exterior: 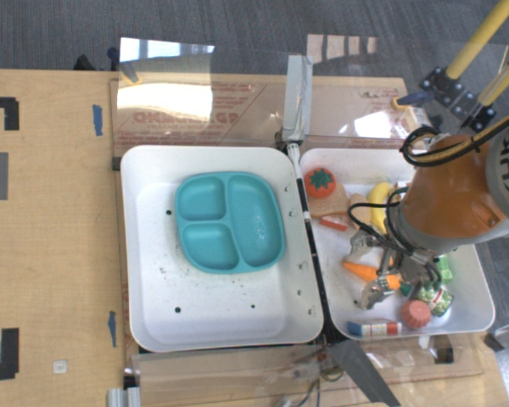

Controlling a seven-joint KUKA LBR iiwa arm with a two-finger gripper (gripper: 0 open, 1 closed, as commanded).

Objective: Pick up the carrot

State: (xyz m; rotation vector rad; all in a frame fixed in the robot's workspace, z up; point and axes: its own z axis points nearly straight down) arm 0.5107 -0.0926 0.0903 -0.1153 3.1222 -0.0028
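Desk point(42, 253): pale wood surface carrying two shallow white bins side by side, with clear plastic sheeting along their far edge.

Left bin point(153, 303): holds one teal divided plate point(231, 221), three compartments, lying flat near the bin's centre. A few dark specks mark the bin floor around it.

Right bin point(479, 299): holds the small items listed below.

Arm point(445, 197): grey, with an orange band above the wrist, reaching in from the right and hanging over the right bin. It covers much of that bin's middle and right.

End effector point(382, 288): metal fingers pointing down into the right bin, their tips low over the bin floor, just at the carrot's right end. From where I stand I cannot tell whether the fingers are spread or closed, nor whether anything sits between them.

Carrot point(360, 270): orange, lying flat on the floor of the right bin, left of centre, its right end running under the end effector.

Tomato point(321, 181): red-orange with a green top, in the far left corner of the right bin.

Banana point(378, 203): yellow, near the far side, partly hidden by the arm.

Red-tipped stick point(332, 223): thin, lying near the left wall, between tomato and carrot.

Pinkish round piece point(416, 313): near the front edge, beside a green item point(442, 271).

Marker-like tube point(375, 329): lying along the front wall of the right bin.
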